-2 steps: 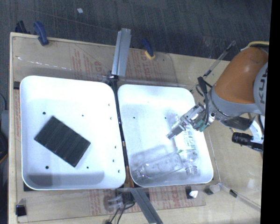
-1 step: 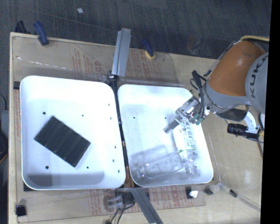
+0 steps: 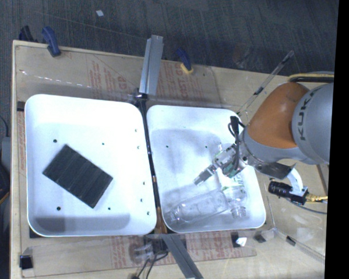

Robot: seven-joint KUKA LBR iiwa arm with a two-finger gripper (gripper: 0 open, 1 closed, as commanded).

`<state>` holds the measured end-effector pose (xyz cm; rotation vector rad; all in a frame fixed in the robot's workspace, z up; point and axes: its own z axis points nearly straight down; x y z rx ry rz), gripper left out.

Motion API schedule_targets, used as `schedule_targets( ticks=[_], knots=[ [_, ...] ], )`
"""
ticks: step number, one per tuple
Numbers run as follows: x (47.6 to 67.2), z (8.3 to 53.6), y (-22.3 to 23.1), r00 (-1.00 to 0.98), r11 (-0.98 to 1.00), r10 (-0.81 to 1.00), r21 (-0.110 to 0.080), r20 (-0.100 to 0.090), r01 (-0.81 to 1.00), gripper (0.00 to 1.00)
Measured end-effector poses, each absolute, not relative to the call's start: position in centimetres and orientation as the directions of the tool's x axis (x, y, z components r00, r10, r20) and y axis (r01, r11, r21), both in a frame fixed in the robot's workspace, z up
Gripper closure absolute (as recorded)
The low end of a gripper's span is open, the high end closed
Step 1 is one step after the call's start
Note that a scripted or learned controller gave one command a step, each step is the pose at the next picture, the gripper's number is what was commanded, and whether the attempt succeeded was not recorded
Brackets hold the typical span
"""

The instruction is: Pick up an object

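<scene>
Bottle (image 3: 201, 206), clear plastic, lies on its side in the right bin (image 3: 181, 122), near its front wall, just below the jaws (image 3: 210, 173); whether they are spread cannot be told.

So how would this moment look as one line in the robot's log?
gripper: low in right bin | clear plastic bottle: lying beneath, not held | dark flat pad: left bin

Bright, even light; bins maybe overexposed, slight blur.
</scene>
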<state>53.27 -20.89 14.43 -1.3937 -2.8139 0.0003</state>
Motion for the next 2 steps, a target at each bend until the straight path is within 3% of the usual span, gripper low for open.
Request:
schedule_targets(
  ticks=[1,2],
  knots=[
    [51.8,23.8,-21.1,-0.474,0.474,0.881,0.001,-0.002,0.881,0.00],
    [55.8,18.6,-21.0,-0.526,0.526,0.850,-0.001,0.001,0.850,0.00]
  ],
)
